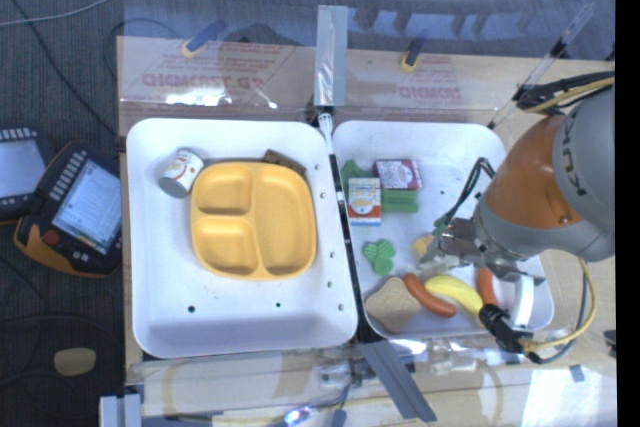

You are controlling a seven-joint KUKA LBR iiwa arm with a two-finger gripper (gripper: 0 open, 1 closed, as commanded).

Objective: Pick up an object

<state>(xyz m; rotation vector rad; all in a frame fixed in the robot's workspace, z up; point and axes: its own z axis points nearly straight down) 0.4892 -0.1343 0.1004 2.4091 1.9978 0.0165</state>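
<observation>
The gripper [440, 253] is lowered into the right bin [455, 137] beside the banana [452, 291] and hot dog [430, 295], presumably for a pick, though its grasp cannot be told.

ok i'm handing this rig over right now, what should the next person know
The gripper is low in the right bin, above the toy food near the banana and hot dog; whether it is open or shut cannot be told, and nothing is seen in it.
Right bin also holds a slice of bread, broccoli and small cartons.
Left bin: yellow divided plate and a small can.
Done: nothing visibly lifted. Left: grasp one object and raise it.
</observation>
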